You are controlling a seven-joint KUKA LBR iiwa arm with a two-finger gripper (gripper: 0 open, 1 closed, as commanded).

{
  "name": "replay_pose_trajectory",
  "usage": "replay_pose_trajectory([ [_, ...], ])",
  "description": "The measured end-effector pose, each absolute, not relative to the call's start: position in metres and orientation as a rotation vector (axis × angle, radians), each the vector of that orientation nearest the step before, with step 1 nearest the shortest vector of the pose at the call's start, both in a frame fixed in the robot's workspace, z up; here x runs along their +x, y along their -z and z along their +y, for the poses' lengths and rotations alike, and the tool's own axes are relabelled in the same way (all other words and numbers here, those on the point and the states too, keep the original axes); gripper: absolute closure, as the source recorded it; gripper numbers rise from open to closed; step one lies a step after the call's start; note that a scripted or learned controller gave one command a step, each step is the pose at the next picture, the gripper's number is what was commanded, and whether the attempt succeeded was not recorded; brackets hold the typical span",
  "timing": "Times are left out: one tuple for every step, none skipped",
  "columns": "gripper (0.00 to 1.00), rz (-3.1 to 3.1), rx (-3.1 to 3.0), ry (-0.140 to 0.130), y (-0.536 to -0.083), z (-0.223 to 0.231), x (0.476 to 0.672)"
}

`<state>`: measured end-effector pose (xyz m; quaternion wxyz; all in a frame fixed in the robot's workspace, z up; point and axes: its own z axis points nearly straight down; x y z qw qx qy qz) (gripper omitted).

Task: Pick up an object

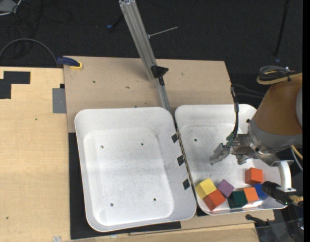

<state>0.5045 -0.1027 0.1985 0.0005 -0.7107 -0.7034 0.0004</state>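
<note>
So the claw (220,153) hangs over the middle of the right bin (205,117), fingers spread a bit and nothing between them. The blocks sit bunched in that bin's near corner: yellow block (206,186), purple block (225,187), red block (214,199), green block (238,199), plus an orange block (254,175) a little apart. They look like small, light, rigid cubes, probably easy to pinch across two flat sides. I'd go for the orange one, since its sides are free.
</note>
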Motion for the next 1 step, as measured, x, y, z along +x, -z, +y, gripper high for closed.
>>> replay_pose_trajectory([
  [0.00,-2.216,-2.221,0.003,-0.0903,-0.1353,0.4981],
])
